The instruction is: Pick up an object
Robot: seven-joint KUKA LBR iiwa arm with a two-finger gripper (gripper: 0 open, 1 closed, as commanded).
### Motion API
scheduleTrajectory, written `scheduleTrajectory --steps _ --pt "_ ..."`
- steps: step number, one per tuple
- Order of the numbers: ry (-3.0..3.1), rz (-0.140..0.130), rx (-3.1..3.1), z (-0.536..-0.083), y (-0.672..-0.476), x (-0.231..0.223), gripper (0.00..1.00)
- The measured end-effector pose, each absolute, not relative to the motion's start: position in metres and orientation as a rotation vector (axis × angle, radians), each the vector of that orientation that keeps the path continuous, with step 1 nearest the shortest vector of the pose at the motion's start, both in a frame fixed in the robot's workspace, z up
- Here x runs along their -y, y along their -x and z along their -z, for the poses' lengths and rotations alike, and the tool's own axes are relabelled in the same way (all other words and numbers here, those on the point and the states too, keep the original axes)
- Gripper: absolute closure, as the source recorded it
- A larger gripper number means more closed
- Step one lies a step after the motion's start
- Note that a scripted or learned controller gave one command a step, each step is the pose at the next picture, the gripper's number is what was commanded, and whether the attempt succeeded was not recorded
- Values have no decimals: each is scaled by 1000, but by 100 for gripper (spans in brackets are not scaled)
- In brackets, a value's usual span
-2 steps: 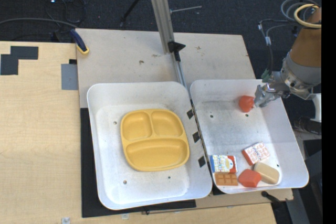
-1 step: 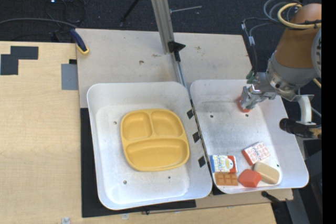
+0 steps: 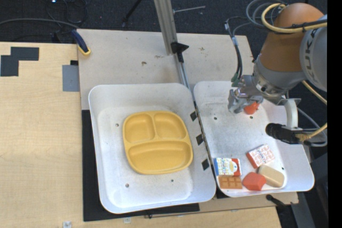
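- White plastic makes up the 2 shallow bins, which sit side by side on the tabletop [image 3: 133, 56], their inner rims meeting along the middle.
- Nearest the camera, in the front corner of the right bin [image 3: 299, 181], 5 small things crowd together: a waffle [image 3: 231, 182], a red block [image 3: 254, 181] just beside it, a tan wedge [image 3: 272, 175] touching the red block, a small carton [image 3: 227, 166] behind the waffle, and a red-and-white packet [image 3: 261, 155] behind the wedge.
- In the left bin [image 3: 107, 115], a yellow tray [image 3: 157, 141] with 3 compartments lies flat near the middle, well apart from the clutter on the right.
- A black fitting [image 3: 283, 132] on the arm hangs over the right bin's far right part, between the clutter and the wrist.
- Farther back, the gripper [image 3: 241, 104] is over the far part of the right bin, pointing down. A small red-orange object [image 3: 251, 108] shows at its tip, but whether it is clamped between the fingers or just lying beside them I cannot tell.
- The grey arm [image 3: 291, 50] with its orange band comes in from the right above it.
- Beyond the bins, a metal post [image 3: 163, 13] rises from the tabletop, and a light wooden board [image 3: 37, 125] lies off to the left.
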State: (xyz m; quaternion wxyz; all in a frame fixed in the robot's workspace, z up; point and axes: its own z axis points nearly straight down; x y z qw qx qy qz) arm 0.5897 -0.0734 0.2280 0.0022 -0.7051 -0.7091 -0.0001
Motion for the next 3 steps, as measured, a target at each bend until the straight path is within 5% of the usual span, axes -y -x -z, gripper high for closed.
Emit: scheduleTrajectory --steps 3 --pt "2213 -6 2223 -237 -558 -87 100"
